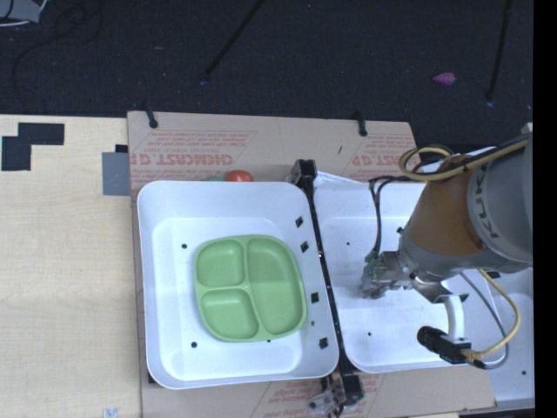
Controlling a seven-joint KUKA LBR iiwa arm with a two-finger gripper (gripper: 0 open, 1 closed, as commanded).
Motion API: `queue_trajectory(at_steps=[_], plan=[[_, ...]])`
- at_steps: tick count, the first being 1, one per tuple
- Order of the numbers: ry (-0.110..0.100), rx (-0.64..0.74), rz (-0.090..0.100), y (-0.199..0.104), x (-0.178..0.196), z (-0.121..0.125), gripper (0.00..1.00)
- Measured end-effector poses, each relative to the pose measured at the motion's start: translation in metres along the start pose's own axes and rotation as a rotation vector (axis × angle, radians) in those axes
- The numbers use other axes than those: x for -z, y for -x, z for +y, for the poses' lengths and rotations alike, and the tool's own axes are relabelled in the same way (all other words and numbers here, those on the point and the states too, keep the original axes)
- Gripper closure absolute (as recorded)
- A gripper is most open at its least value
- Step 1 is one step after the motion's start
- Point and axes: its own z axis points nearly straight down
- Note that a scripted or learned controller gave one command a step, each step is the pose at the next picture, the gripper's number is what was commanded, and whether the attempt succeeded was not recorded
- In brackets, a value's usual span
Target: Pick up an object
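A light green plate (250, 286) with three compartments lies flat in the middle of the left bin (165, 225). My gripper (379, 279) is down low over the floor of the right bin (357, 225), near its middle and close to the divider. The grey arm with its orange band (444, 216) reaches in from the right and covers much of that bin. Whatever lies under the gripper is too small and dark to make out.
A small red object (238, 177) sits on the cardboard just behind the left bin's back rim. A black divider rail (318, 259) runs between the bins. Cables and a black fitting (442, 344) hang from the arm over the right bin's front corner.
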Motion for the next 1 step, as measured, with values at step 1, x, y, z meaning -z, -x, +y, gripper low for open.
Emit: queue_trajectory(at_steps=[1], plan=[[0.008,0.004,-0.001,-0.0001,0.0599,-0.0066,1.00]])
